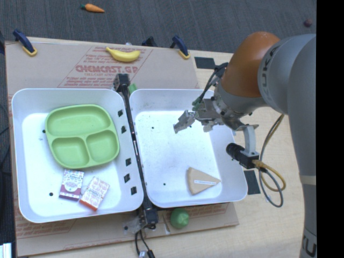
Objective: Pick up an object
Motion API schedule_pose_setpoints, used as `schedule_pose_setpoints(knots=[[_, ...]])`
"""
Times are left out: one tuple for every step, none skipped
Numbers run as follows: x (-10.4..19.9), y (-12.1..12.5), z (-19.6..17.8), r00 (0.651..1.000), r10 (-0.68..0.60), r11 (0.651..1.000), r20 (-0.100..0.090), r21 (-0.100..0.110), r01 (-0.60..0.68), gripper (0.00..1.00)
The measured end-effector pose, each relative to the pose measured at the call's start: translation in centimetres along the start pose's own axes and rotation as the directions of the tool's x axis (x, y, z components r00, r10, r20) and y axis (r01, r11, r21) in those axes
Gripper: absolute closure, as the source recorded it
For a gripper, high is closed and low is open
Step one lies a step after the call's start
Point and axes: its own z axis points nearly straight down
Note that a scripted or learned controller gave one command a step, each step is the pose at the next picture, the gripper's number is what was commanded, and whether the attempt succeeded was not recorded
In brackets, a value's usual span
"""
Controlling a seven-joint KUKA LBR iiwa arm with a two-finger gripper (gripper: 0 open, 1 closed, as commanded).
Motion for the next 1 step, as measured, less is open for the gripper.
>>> schedule_pose_setpoints(knots=[[-7.40, 5.81, 10.68, 1.000, 0.000, 1.000, 0.000, 0.001, 0.000, 0.00]])
